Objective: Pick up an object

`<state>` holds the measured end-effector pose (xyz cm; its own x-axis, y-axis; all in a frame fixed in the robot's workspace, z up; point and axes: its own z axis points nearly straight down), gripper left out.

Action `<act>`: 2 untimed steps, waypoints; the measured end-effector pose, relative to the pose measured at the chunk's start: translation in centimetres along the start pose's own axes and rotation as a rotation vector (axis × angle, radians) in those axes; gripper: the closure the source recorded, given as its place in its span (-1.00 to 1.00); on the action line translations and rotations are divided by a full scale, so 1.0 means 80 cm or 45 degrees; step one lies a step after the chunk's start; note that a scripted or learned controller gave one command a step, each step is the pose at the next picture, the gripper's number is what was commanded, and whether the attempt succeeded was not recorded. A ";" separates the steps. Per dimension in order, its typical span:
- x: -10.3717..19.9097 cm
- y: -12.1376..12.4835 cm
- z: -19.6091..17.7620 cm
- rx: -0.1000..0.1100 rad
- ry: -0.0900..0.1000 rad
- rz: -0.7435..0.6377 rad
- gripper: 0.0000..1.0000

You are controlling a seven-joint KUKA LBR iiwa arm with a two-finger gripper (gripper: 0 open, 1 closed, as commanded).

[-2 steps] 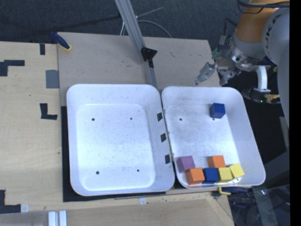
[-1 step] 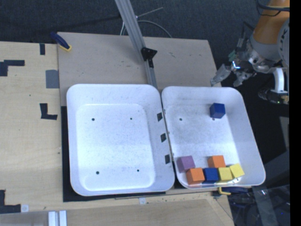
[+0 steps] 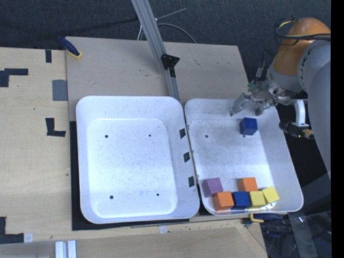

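Observation:
A blue cube (image 3: 248, 126) lies alone on the floor of the right bin (image 3: 215, 144), in its far part. My gripper (image 3: 248, 109) hangs just beyond that cube, near the bin's far rim, and the grey arm with its orange band (image 3: 298, 44) comes in from the right. The two fingers (image 3: 236, 107) are spread apart, so the gripper is open, and the cube sits just in front of them, not between them. Along the near wall of the same bin sit a purple cube (image 3: 212, 185), two orange cubes (image 3: 223, 200), a second blue cube (image 3: 241, 199) and two yellow cubes (image 3: 258, 198).
The left bin (image 3: 86, 144) stands beside the right one, sharing a middle rim. A slanted metal post (image 3: 153, 31) crosses above the far edge between the bins. Cables (image 3: 293, 127) hang by the arm at the right bin's far right side.

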<state>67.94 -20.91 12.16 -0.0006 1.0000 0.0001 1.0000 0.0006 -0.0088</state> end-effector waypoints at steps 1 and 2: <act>0.000 -0.060 0.041 -0.001 0.000 0.001 -1.00; 0.002 -0.057 0.026 -0.008 0.001 -0.003 1.00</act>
<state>63.39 -20.75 10.12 -0.0033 1.0000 0.0011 1.0000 0.0033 -0.0022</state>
